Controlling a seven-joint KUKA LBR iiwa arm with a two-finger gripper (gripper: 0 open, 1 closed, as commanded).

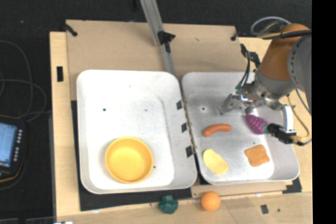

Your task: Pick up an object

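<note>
The jaws [229, 106] sit in the upper middle of the right bin [207, 84], low over its white floor, at the end of the arm [278, 63] that enters from the right of the frame. They appear as two dark prongs spread apart, with nothing between them; they are open. The orange band of the arm lies at the upper right, above the grey wrist.

Just right of the jaws, beside the wrist, lies a purple grape cluster [256, 124]. Below the jaws lies a sausage [217, 129] (orange-red, lying nearly level), apart from them. Further down, near the bin's lower edge, rests a pale yellow piece [215, 161]. At lower right rests an orange-brown slice [256, 155], possibly bread.

The left bin [126, 92] holds a yellow bowl [129, 159] in its lower half, upright. The two bins touch along their inner rims at the centre of the frame.

On the desk [115, 47], below the bins at the bottom edge of the frame, lie an orange ball [210, 201] and a small green object [168, 204] (shape unclear). A metal pole [149, 5] runs from the top of the frame down to the gap between the bins.
</note>
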